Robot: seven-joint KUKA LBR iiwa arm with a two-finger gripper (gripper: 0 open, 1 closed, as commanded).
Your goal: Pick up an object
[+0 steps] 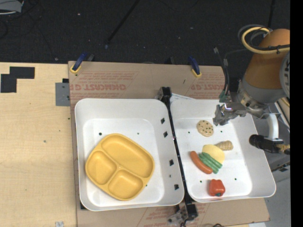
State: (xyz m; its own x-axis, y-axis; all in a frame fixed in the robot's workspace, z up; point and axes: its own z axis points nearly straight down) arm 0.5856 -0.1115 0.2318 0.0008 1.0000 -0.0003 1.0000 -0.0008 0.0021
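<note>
Lying in the right bin [265,183] are five toy foods: a round speckled cookie [205,127], a pale bread-like piece [226,145], a yellow lump [214,152] touching a green bean pod [210,162] and an orange carrot [200,162], and a red pepper [216,187] nearer the front. Just right of the cookie and above it hangs the claw [221,117]; whether it is parted or closed cannot be told. One yellow three-compartment plate [119,166] sits in the left bin [94,112]. Two blue clamps [195,68] pin cardboard to the worktop [33,150].
</note>
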